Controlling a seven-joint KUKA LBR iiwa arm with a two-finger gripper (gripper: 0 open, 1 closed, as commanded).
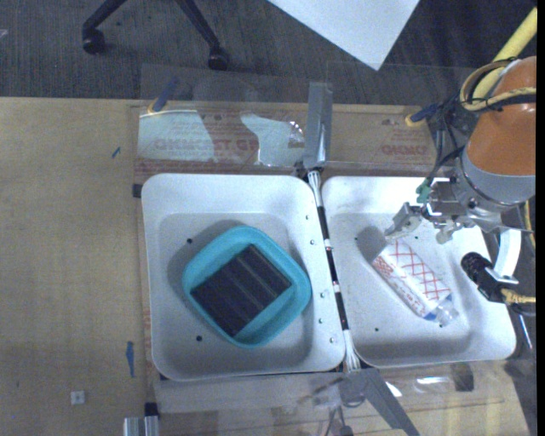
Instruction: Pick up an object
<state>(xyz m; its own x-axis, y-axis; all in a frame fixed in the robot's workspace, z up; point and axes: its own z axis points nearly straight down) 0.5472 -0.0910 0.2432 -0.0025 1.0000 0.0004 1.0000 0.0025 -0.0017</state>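
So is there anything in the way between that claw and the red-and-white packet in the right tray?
Nothing visible. The gripper hangs just above the packet's upper end in the right bin.

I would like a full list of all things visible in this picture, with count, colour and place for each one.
shallow plastic bins: two, white, side by side on the bench.
square plastic container with dark ribbed inside: one, teal, in the left bin.
flat packet with red lattice print: one, white and red, in the right bin.
wooden bench: one, tan, under both bins.
sheet: one, white, top of the view.
office chair base: one, black, top left.
arm: one, grey and orange, at the right.
gripper: one, metal, above the right bin, near the packet's upper end.
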